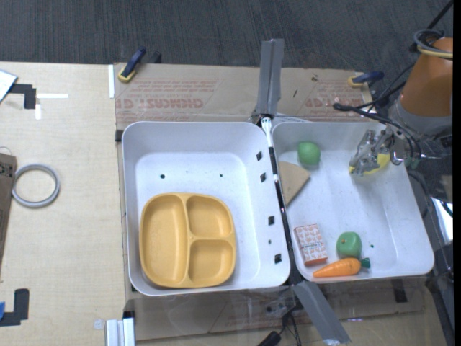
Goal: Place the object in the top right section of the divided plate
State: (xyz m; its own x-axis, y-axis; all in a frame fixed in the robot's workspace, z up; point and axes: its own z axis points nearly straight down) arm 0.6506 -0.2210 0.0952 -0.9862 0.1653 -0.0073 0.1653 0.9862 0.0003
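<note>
The yellow divided plate (189,239) lies in the left bin (144,157), with one large section on its left and two smaller ones on its right. My gripper (364,158) hangs over the back of the right bin (403,222), reaching in from the right. A small yellow object (369,166) sits between its fingertips, and the fingers are closed around it. Most of that object is hidden by the fingers.
The right bin also holds a green ball (308,153), a tan wedge (291,180), a small red-and-white carton (310,244), a green apple (349,244) and an orange carrot (338,267). A tape roll (33,185) lies on the bench at the left.
</note>
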